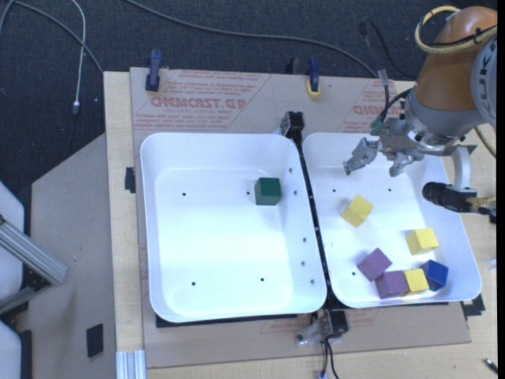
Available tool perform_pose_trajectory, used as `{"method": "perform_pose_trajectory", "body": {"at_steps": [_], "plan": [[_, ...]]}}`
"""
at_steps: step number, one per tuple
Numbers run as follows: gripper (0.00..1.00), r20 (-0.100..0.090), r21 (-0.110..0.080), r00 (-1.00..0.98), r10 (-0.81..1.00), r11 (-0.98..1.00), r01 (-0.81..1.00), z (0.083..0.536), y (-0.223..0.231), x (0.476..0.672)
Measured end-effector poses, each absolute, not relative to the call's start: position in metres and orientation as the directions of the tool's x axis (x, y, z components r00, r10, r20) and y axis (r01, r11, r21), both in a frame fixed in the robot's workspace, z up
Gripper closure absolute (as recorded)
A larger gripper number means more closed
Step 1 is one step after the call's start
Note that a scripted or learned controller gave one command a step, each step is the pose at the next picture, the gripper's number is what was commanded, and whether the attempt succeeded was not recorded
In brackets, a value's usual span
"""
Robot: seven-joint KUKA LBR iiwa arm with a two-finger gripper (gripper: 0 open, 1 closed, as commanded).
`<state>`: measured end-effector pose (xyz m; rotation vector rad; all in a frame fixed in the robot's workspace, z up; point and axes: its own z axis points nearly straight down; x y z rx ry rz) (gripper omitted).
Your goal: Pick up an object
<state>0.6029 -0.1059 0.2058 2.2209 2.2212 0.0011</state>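
Camera view: gripper point(380, 159), fingers spread and holding nothing, hovers above yellow cube point(357, 211)

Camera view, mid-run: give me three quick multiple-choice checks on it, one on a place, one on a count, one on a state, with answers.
1. Where is the green block?
A. left bin
B. right bin
C. on the bench outside the bins

2. How many yellow blocks lie in the right bin?
A. one
B. three
C. five

3. What is between the tool's fingers?
A. a purple block
B. the blue block
C. nothing

Answers:
1 A: the green block sits in the left bin, near its right wall.
2 B: the right bin holds three yellow blocks.
3 C: the tool is open above the right bin's far end, apart from every block.
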Motion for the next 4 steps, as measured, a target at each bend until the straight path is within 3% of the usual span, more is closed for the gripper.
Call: {"method": "perform_pose_trajectory", "body": {"at_steps": [2,3,4], "plan": [[0.00,0.001,-0.005,0.000,1.000,0.000,1.000,0.098,-0.117,0.605],[0.00,0.000,-0.001,0.000,1.000,0.000,1.000,0.087,-0.117,0.605],[1.00,0.000,0.002,0.000,1.000,0.000,1.000,0.099,-0.117,0.606]]}}
